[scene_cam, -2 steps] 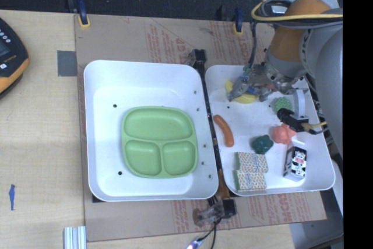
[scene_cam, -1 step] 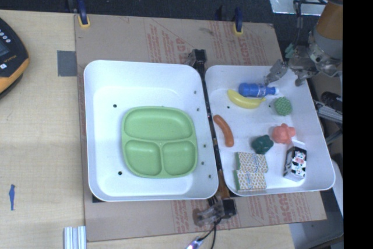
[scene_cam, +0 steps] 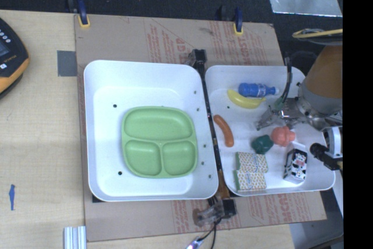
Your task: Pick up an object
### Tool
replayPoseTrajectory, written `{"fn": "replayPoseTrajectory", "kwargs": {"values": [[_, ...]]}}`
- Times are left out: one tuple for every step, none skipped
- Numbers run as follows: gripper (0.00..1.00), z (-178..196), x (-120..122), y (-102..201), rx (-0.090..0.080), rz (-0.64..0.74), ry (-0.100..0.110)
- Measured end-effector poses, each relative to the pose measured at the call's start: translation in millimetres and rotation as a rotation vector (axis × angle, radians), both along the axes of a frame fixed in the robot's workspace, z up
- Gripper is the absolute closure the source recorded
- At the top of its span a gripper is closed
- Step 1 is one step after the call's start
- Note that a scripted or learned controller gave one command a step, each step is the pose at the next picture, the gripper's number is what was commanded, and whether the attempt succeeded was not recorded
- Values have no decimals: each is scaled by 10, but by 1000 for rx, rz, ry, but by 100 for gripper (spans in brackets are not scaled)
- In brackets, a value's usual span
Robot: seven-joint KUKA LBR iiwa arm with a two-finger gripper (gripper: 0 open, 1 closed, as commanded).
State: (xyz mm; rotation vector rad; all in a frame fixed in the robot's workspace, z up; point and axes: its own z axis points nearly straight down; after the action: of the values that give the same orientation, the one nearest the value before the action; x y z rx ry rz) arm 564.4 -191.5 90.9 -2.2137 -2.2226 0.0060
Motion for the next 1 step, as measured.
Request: {"fn": "replayPoseTrajectory", "kwargs": {"values": [[0,26,-853,-175,-4,-1,-14]]}}
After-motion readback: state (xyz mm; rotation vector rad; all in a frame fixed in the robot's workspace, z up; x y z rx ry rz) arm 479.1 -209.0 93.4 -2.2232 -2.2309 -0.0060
